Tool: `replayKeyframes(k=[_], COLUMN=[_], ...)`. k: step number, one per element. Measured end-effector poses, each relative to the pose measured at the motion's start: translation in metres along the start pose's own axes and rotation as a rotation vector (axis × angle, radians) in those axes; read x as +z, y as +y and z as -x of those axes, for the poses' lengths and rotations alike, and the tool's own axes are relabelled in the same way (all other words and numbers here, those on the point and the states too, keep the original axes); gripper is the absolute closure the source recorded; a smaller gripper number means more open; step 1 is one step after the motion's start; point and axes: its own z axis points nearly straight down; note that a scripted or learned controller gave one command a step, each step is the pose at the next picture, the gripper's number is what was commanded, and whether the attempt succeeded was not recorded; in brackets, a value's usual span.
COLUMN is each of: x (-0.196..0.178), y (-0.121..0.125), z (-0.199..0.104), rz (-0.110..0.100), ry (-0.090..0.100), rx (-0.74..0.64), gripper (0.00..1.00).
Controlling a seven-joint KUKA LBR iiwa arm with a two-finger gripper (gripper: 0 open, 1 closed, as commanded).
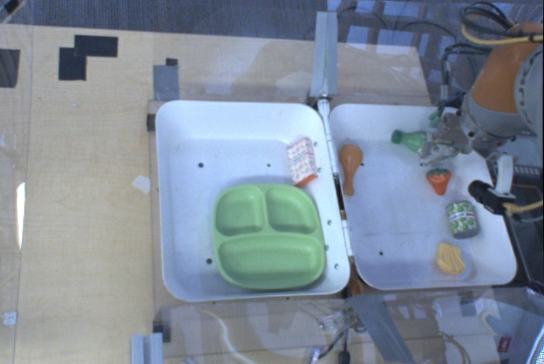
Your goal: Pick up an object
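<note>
The gripper (439, 148) hangs low over the far side of the right bin (399, 264), and whether it is spread or pinching anything I cannot tell, since its tip is a small grey tangle against the bin floor. Just to its left lies a green bottle (410, 139), touching or nearly so; just below sits a strawberry (439, 181). Either looks the likeliest pick. Both seem light, stiff plastic toys: the bottle is smooth and apt to roll, best taken across its body; the strawberry is squat and easier to close on. Further out lie a green can (462, 218), a yellow piece (450, 258) and a drumstick (348, 167) by the bins' shared wall. In the left bin (183, 184) rest a green tray (269, 236) and a small carton (300, 161). The arm (508, 90) is cut off at the right.
</note>
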Motion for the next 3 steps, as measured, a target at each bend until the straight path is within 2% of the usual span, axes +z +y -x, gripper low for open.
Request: replayKeyframes(k=[1,2,3], x=[0.000,0.008,0.001], y=[0.000,0.038,0.038], z=[0.000,-0.001,-0.001], rz=[0.000,-0.036,-0.040], ry=[0.000,0.003,0.000], rx=[-0.001,-0.071,-0.080], gripper=[0.00,0.00,1.00])
